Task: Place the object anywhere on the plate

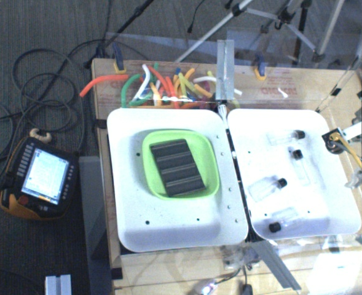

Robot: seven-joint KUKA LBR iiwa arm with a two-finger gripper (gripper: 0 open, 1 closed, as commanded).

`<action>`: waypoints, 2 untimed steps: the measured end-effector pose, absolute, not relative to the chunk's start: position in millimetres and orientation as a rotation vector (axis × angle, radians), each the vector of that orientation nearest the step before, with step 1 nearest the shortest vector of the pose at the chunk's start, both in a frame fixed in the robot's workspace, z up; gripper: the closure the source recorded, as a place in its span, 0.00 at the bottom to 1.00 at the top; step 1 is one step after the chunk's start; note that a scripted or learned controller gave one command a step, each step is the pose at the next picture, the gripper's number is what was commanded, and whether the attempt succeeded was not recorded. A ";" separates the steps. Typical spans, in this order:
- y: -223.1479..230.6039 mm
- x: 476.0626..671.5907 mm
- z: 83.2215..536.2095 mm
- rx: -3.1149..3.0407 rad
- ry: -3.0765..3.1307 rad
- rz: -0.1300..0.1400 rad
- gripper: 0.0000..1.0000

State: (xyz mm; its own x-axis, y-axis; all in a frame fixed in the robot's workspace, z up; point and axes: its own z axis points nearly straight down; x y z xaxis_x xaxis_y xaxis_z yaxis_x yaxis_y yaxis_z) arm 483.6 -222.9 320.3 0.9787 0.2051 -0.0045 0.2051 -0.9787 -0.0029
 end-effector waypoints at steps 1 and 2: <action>-224.6 484.8 435.1 -3.130 -0.314 0.001 0.00; -223.7 485.0 434.7 -3.130 -0.315 0.003 0.00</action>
